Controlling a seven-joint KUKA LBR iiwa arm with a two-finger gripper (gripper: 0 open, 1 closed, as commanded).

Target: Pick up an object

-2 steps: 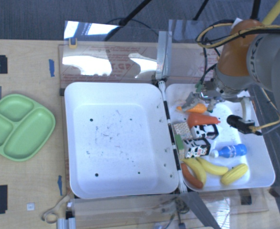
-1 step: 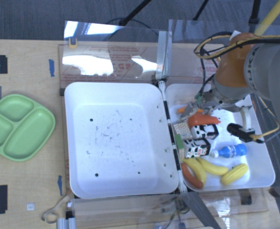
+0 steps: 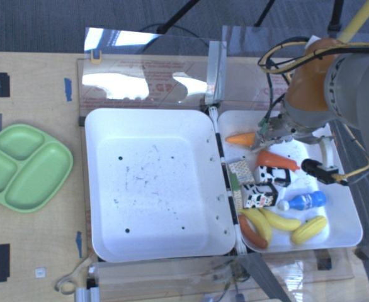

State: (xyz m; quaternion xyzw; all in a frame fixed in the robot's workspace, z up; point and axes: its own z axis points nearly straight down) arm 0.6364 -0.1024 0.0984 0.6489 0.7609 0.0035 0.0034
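The right bin (image 3: 345, 222) holds several objects. An orange carrot (image 3: 240, 139) lies at its far left, with a red-orange piece (image 3: 276, 160) just below it. A black-and-white patterned toy (image 3: 262, 194), a blue bottle (image 3: 304, 201), a banana (image 3: 274, 219), a yellow fruit (image 3: 309, 229) and a red sausage (image 3: 253, 232) lie toward the front. My gripper (image 3: 266, 133) is low in the far part of this bin, right beside the carrot's thick end. The wrist hides how the tips meet the carrot.
The left white bin (image 3: 102, 131) sits beside the right one, with a metal divider post (image 3: 213, 74) behind them. A green divided plate (image 3: 24, 166) rests on the wooden bench at far left. A checkered card (image 3: 238, 168) leans by the right bin's left wall.
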